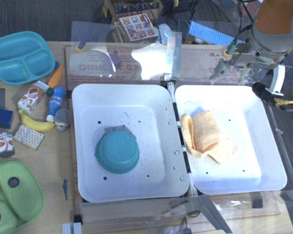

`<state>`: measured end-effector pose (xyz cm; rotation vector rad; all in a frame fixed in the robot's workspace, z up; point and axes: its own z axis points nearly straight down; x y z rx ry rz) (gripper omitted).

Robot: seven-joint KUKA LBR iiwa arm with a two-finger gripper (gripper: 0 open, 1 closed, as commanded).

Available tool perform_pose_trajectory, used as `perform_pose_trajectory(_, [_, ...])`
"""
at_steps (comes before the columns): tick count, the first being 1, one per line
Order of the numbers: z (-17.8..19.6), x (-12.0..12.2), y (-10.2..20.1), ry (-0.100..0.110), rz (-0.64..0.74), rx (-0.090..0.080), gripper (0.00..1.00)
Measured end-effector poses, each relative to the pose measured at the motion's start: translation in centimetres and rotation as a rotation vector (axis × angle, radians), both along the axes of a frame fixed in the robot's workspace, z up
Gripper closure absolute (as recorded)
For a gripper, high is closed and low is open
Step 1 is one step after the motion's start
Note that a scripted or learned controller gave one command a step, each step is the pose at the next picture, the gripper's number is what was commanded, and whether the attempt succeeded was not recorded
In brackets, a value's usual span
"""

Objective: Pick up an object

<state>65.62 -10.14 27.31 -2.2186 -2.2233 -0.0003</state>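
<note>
Cloth (pixel 207 138) lies crumpled in your right bin (pixel 268 174), near its left wall. Your tool (pixel 244 67) hangs above the bin's far edge, grip unreadable. Descend off-centre and you'll likely pinch a loose fold that slips free.

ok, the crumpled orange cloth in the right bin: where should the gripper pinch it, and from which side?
Probably straight down from above onto the raised fold along the left edge of the crumpled orange cloth. It lies loose and nearly flat on the floor of the shallow white right bin, so a side approach has little to catch. That bunched ridge gives the most material to close on. The two-finger gripper sits beyond the bin's far rim.
</note>
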Motion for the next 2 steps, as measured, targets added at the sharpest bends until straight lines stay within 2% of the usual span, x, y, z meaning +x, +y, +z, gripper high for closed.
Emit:
perform_pose_trajectory(1, [-16.4,-2.7,0.3,-0.001,0.057,-0.001,0.0])
perform_pose_trajectory(2, [-18.4,-4.4,-4.9,-0.005,0.084,-0.002,0.0])
